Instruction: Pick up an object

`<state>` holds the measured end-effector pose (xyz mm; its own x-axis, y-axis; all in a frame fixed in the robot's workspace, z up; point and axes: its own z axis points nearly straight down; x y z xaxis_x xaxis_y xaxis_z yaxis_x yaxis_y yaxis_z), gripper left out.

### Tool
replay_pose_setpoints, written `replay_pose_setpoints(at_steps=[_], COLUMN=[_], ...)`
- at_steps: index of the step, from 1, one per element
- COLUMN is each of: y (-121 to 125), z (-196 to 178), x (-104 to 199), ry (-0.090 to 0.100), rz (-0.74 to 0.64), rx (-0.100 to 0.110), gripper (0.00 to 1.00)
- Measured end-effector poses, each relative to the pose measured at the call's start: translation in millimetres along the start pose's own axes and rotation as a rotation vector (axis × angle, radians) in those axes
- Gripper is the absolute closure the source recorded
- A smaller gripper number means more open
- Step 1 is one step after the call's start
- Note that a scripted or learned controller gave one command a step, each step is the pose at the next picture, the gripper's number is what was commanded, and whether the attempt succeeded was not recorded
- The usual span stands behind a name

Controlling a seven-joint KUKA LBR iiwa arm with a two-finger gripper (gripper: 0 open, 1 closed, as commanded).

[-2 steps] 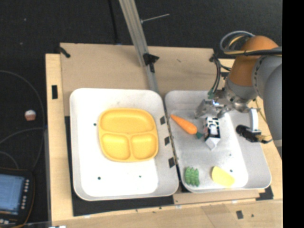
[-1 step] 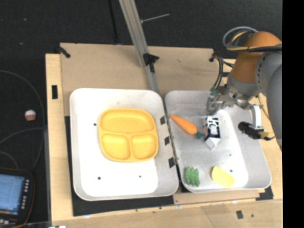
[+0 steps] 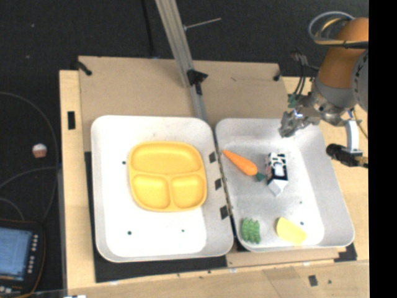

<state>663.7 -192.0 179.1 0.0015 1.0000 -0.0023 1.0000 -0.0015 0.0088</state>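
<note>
one gripper (image 3: 290, 126) blurred, arm (image 3: 341, 61) cut off

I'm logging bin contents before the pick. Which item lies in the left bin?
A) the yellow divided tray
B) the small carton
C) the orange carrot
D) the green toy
A: the yellow divided tray sits in the left bin, while the carrot, the green toy and the small carton all lie in the right bin.

Arm (image 3: 347, 54) cut off at right edge; pincer (image 3: 289, 126) fingertips indistinct.
</note>
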Motion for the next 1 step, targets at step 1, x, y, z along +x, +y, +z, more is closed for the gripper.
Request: replay_pose_setpoints(at_steps=[1], y=[5.1], z=[-65.2], x=[1.8], ry=[0.0], rz=[-0.005], rx=[0.0], gripper=[1.0])
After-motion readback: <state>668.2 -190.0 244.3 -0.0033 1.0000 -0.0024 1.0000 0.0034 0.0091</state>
